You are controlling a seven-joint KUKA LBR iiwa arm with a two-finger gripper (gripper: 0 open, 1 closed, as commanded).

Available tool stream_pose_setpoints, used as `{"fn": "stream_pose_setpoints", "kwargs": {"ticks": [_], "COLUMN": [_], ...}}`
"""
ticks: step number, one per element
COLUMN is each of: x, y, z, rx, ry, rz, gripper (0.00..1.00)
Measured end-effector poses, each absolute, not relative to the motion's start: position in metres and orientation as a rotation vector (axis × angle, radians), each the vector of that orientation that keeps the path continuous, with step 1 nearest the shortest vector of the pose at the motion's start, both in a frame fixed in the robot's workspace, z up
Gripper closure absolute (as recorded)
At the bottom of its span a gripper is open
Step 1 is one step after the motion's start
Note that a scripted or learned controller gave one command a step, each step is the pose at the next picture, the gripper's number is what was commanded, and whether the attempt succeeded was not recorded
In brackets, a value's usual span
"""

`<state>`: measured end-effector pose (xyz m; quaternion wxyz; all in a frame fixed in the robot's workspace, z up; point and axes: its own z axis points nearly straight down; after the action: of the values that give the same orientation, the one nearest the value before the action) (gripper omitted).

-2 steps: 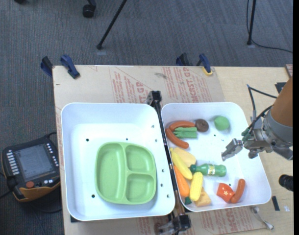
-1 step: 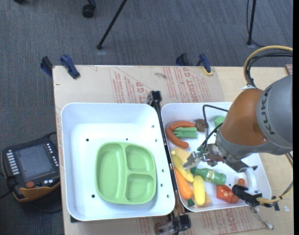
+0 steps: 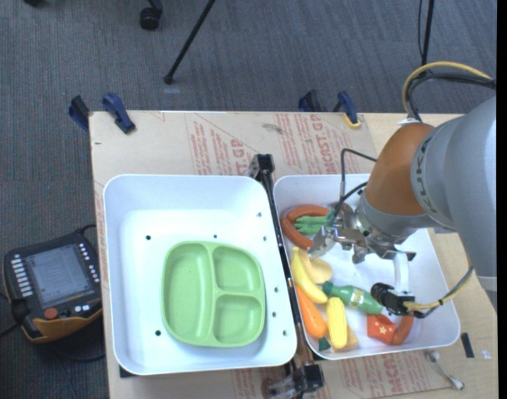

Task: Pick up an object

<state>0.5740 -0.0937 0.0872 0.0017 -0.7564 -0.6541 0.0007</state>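
My gripper (image 3: pixel 341 246) hangs over the right bin (image 3: pixel 428 248), with the grey arm and its orange band coming in from the right. It is open, and between the fingers I see only white bin floor. Just left of it lies an orange-red curved toy (image 3: pixel 299 223) with a green piece (image 3: pixel 317 219) on it. Below the gripper lies a yellow banana (image 3: pixel 307 278). A green bottle (image 3: pixel 353 296), a carrot (image 3: pixel 312 317), a corn cob (image 3: pixel 337 323) and a red pepper (image 3: pixel 388 329) lie nearer the bin's front.
The left bin (image 3: pixel 129 223) holds a green divided plate (image 3: pixel 213 293). A black divider (image 3: pixel 270 214) runs between the bins. Blue clamps (image 3: pixel 118 110) grip the board's far edge. A pendant (image 3: pixel 50 283) lies on the floor at left.
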Motion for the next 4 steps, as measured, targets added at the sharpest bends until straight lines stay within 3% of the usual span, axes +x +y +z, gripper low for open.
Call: {"fn": "stream_pose_setpoints", "kwargs": {"ticks": [1,2,3,4], "x": [0.477,0.589,0.560,0.512], "y": [-0.086,0.022,-0.019,-0.017], "z": [0.088,0.188,0.187,0.187], "rx": [-2.679,-2.681,-2.330,-2.371], "ry": [-1.644,-1.632,-2.103,-2.056], "rz": [-0.005,0.000,0.003,0.003], "gripper": [0.00,0.00,0.00,0.00]}}
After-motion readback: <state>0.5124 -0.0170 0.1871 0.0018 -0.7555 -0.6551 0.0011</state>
